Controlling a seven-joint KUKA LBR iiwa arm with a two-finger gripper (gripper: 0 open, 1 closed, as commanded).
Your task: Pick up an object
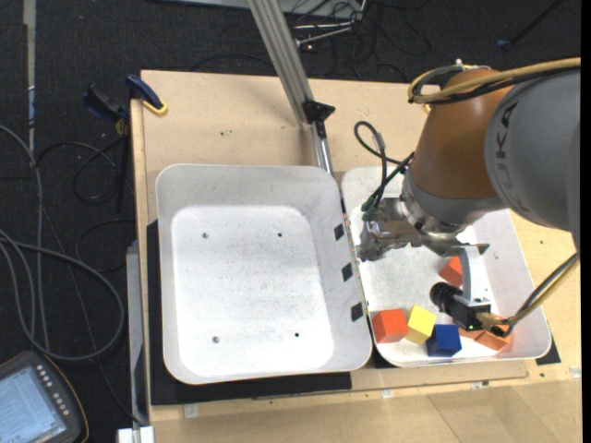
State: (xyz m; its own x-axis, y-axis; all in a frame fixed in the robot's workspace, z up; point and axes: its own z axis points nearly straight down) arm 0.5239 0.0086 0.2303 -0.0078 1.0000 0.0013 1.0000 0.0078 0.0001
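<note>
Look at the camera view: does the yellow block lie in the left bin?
No, the yellow block lies in the right bin.

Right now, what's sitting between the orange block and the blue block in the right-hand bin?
A yellow block sits between the orange block and the blue block, seen in the overhead camera view.

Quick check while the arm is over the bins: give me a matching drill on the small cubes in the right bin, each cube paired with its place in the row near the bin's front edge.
Things:
1. orange foam cube
2. yellow foam cube
3. blue foam cube

Places:
a. middle of the row
b. right end of the row, nearest the front rim of the right white bin
c. left end of the row, nearest the left white bin

Pairs: 1-c, 2-a, 3-b
</note>
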